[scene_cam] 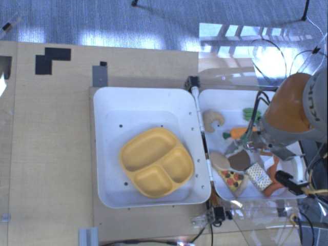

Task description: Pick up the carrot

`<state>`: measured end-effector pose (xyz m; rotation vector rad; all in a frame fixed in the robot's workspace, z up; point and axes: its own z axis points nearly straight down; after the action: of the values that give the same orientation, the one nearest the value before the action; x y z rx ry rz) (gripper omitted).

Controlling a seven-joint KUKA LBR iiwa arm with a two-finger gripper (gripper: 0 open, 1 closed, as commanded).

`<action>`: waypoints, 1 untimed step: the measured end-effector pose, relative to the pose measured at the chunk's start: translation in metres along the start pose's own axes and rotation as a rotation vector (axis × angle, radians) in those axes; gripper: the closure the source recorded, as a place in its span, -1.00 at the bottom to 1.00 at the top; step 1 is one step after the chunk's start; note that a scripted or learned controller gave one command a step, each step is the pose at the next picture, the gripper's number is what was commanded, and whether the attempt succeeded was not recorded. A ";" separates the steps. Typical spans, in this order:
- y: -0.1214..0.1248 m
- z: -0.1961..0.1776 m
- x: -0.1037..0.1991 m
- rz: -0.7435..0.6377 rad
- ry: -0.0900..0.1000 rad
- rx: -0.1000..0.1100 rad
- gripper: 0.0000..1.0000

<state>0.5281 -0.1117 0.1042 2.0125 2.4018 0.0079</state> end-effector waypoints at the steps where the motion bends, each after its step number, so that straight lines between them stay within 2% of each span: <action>1: 0.068 0.017 -0.058 0.203 -0.001 -0.002 -1.00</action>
<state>0.6051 -0.1573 0.0876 2.2448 2.1843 0.0105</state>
